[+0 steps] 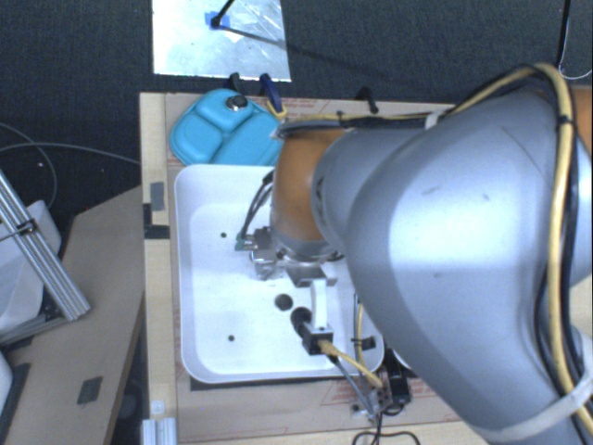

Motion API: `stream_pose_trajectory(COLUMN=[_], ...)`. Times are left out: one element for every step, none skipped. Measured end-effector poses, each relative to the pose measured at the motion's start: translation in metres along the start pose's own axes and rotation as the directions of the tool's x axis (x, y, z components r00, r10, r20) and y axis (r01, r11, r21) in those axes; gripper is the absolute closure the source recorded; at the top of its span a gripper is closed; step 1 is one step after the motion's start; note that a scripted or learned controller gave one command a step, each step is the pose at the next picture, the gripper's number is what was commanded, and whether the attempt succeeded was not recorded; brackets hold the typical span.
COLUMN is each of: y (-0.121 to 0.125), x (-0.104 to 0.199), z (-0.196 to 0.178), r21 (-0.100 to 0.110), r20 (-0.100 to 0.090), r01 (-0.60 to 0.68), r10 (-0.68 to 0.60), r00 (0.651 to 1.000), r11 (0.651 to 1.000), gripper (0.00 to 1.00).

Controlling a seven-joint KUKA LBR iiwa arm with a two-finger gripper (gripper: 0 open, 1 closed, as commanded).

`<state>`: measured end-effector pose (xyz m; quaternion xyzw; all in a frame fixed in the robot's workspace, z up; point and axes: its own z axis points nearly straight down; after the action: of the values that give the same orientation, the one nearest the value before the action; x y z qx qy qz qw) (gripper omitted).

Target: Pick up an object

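Object nearest the tool is a small dark round piece (283,301), lying flat on the floor of the shallow white plastic bin (199,286), towards the lower right of the part of the bin that we can see. What it is made of we cannot tell. It lies free, just below the grey metal gripper (267,248) and apart from it. The gripper hangs low over the middle of the bin. Whether it stands wide or narrow we cannot tell, since from this angle its tip reads as a cluster of grey metal. Two smaller dark dots sit on the bin floor, one (223,236) left of the gripper and one (231,337) near the lower wall, and we cannot tell whether they are loose things or marks in the plastic. Above the gripper we see the orange band (295,188) of the wrist, and the bulky grey arm (445,248) covers the right side of the view. Just beyond the bin's far wall lies a light blue moulded plastic container (222,133) with a grey cap (239,103), resting on the pale wooden bench (159,295). Farther back a square silvery sheet (218,26) lies on the dark floor (74,63). Left of the bench, slanted aluminium rails (37,258) stand over a second pale surface.
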<state>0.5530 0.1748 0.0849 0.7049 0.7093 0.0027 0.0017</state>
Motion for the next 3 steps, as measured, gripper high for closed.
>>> stream_pose_trajectory(y=[-0.058,-0.021,0.024], x=[-0.01,-0.024,0.005], z=[-0.003,-0.001,0.0], r21=[-0.002,0.001,0.001], r20=[-0.003,-0.004,0.0], r01=[-0.004,-0.003,0.0], r10=[0.004,0.003,0.0], r00=[1.0,1.0,1.0], r11=[1.0,1.0,1.0], gripper=[1.0,1.0,1.0])
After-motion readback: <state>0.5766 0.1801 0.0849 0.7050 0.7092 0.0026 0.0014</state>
